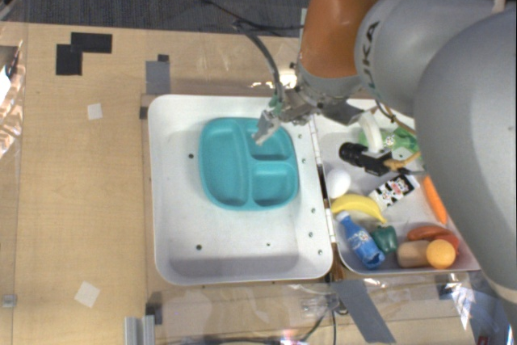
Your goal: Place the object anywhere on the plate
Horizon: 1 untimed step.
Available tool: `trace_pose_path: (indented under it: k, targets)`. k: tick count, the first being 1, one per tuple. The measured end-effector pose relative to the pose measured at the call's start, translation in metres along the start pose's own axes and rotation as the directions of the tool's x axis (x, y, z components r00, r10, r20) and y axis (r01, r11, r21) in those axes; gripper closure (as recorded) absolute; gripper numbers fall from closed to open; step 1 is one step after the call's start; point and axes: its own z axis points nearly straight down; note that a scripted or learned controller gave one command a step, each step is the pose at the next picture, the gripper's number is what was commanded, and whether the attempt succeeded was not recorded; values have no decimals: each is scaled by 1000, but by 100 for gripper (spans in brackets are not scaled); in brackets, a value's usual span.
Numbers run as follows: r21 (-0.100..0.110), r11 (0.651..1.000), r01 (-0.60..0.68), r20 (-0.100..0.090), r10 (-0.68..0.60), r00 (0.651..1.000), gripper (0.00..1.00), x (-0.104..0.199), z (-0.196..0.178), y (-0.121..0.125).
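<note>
A teal plate [242, 174] with three compartments lies in the left white bin [178, 198]. My gripper [268, 128] hangs over the plate's upper right corner, at the rim of the top right compartment. I see no object on the plate's compartments. Whether anything is in the gripper is hidden by the wrist above it.
The right bin [347, 258] holds several items: a white ball [338, 179], a banana [360, 207], a blue bottle [360, 242], a green piece [386, 237], an orange [441, 254], a carrot [435, 201] and a dotted card [393, 189]. The arm covers the bin's upper right.
</note>
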Motion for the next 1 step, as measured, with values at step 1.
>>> trace_pose_path:
  k: [1]
  targets:
    - [-7, 1000, 5, 2, -5, 1000, 100, 0, -12, 2]
